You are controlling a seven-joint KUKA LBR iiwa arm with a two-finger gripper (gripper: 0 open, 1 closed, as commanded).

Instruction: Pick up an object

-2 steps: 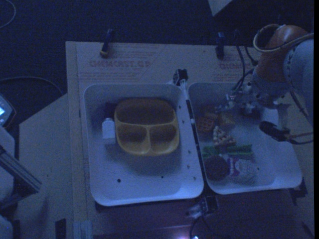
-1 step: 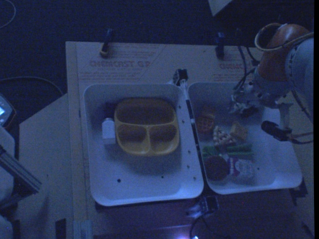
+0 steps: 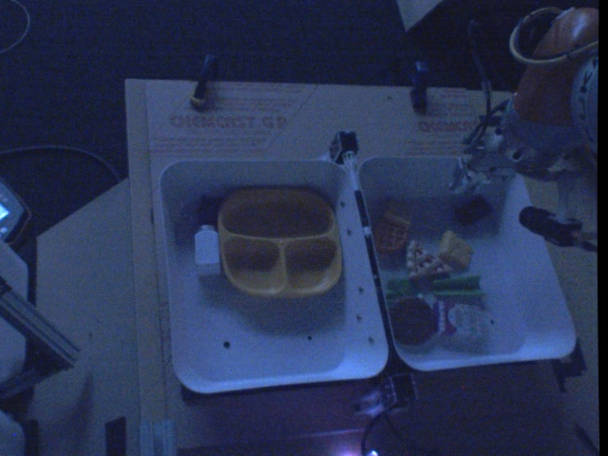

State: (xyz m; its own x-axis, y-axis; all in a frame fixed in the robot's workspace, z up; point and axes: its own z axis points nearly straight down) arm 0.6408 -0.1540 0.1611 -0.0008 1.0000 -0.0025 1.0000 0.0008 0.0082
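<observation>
The scene is dim and blue. My gripper (image 3: pixel 469 178) hangs over the far part of the right bin (image 3: pixel 532 340), above the bin floor. A small dark object (image 3: pixel 473 209) lies just below it, apart from the fingertips. Nearer the front lie an orange waffle-like piece (image 3: pixel 393 229), a yellow block (image 3: pixel 455 249), a green stick (image 3: pixel 445 284), a dark red round thing (image 3: pixel 413 319) and a white packet (image 3: pixel 467 322). Nothing shows between the fingers.
The left bin (image 3: pixel 190 350) holds a yellow divided plate (image 3: pixel 280 241) and a small white bottle (image 3: pixel 207 249) at its left side. A ridge with clamps separates the two bins. Cables run along the bench's right side.
</observation>
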